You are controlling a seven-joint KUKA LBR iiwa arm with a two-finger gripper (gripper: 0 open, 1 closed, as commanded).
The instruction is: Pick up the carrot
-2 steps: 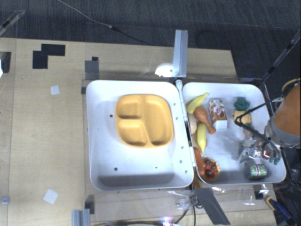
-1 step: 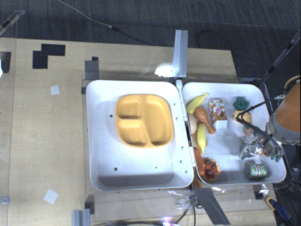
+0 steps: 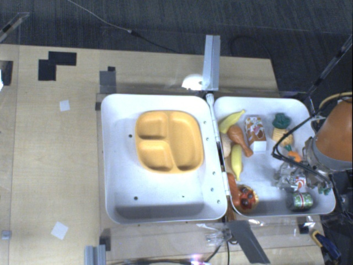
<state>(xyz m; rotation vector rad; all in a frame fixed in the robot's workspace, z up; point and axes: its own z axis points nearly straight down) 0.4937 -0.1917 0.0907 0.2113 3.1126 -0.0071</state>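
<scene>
Over the right bin (image 3: 263, 212), the arm (image 3: 335, 139) hangs above the carrot (image 3: 293, 155).

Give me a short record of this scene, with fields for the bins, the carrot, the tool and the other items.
left bin: holds a yellow divided plate
right bin: holds toy food and a small can
carrot: small orange piece at the right side of the right bin, beside the tool
tool: low over the right bin; grasp cannot be told
other items: two bananas, a drumstick, a green piece
</scene>
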